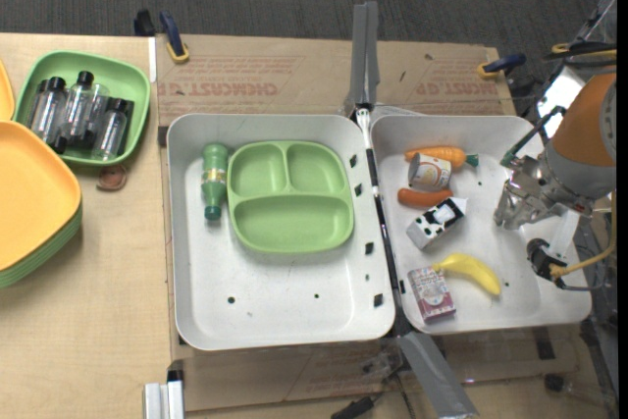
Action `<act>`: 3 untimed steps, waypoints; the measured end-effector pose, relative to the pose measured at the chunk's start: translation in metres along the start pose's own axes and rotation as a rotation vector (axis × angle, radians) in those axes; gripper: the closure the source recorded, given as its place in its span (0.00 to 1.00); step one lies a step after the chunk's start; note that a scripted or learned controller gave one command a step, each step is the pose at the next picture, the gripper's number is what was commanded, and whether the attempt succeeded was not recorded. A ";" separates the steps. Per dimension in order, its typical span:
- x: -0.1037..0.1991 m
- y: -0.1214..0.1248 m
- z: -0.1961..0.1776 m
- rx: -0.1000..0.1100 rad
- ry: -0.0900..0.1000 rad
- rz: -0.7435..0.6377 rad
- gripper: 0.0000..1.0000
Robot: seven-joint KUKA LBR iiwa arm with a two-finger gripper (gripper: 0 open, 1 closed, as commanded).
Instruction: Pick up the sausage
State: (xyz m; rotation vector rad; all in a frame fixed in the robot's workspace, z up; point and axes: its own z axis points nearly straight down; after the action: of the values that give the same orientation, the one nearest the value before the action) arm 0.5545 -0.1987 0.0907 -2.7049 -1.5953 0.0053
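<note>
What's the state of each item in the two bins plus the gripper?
sausage: lying flat in right bin, ungripped
carrot: lying flat
can: on its side
cow-print carton: lying down
banana: lying flat
pink box: lying flat
green bottle: on its side, left bin
green divided plate: right way up
gripper: over right bin's right side, holding nothing visible

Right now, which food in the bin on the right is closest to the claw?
The yellow banana. It lies toward the near right of the bin, a short way from the claw. The carrot, sausage and can sit farther left.
</note>
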 end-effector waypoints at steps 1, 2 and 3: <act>-0.041 -0.041 -0.014 0.001 0.002 -0.196 1.00; -0.039 -0.040 -0.047 0.000 0.000 0.200 1.00; -0.006 -0.039 0.001 0.003 -0.001 0.550 1.00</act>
State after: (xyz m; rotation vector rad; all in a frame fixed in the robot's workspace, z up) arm 0.5180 -0.1850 0.0901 -3.0350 -0.8000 0.0092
